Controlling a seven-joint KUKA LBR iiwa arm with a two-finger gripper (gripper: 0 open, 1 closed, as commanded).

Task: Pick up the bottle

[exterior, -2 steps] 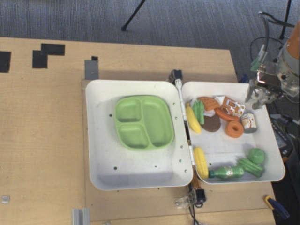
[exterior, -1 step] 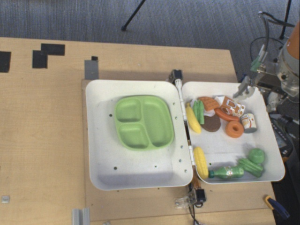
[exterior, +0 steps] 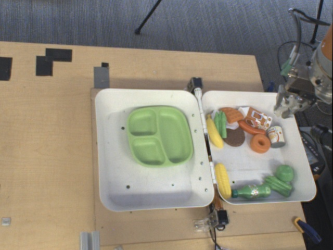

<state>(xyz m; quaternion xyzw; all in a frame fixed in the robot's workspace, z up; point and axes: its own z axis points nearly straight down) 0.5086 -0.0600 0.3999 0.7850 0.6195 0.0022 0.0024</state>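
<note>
The green bottle [exterior: 252, 192] lies along the right bin's [exterior: 307, 155] front edge. The gripper [exterior: 287, 107] hovers by the bin's far right corner; whether it is open or closed cannot be told.

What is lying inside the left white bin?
Inside the left bin lies one green divided plate with three compartments. The bin floor under the plate is covered, so it cannot be seen.

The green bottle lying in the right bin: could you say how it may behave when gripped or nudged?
The green bottle lies on its side, so a nudge would probably roll it. It looks like smooth plastic, likely light and somewhat slippery. The corn cob touching its cap end may shift too.
</note>
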